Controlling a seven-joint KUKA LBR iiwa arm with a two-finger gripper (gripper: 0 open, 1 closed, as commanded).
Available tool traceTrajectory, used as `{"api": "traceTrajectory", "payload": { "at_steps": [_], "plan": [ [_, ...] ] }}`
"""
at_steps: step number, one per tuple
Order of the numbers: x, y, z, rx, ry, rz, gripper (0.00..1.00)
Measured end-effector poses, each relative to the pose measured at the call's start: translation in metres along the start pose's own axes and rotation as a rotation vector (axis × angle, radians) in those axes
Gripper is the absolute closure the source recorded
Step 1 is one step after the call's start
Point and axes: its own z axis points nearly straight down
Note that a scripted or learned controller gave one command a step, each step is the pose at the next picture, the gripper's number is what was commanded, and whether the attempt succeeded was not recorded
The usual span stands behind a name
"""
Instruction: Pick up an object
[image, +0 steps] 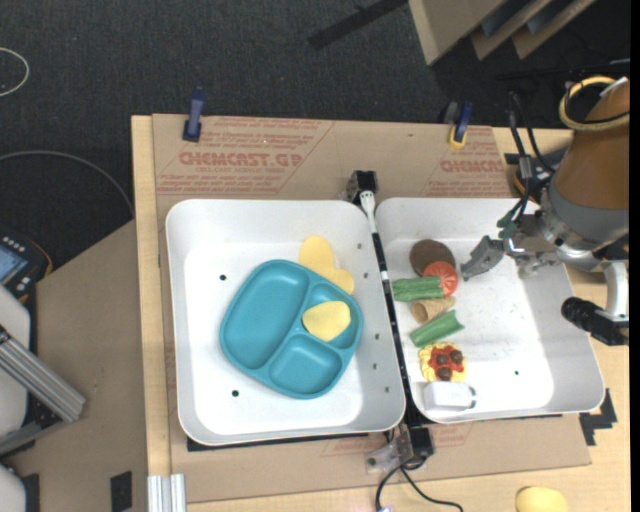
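While the arm reaches in from the right, its gripper (484, 257) hangs over the right bin (540, 385) at its upper middle; whether the claw is wide or narrow cannot be told. Just left of it lie a brown round piece (428, 253), a red tomato (441, 275), two green pods (418, 289) and a small pizza slice (444, 362). The left bin (200, 400) bears a teal divided plate (287, 327) with a yellow piece (326, 319) on it.

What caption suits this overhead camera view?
Robot claw hovers beside toy food in the right bin; teal tray sits left.
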Motion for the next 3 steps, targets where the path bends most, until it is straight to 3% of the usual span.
{"api": "traceTrajectory", "payload": {
  "at_steps": [1, 2, 3],
  "plan": [
    [0.100, -0.057, -0.010, 0.006, 0.005, -0.008, 0.00],
    [0.146, -0.042, -0.103, -0.010, 0.001, -0.006, 0.00],
    [0.232, -0.079, -0.076, 0.005, 0.002, -0.008, 0.00]
  ]
}}
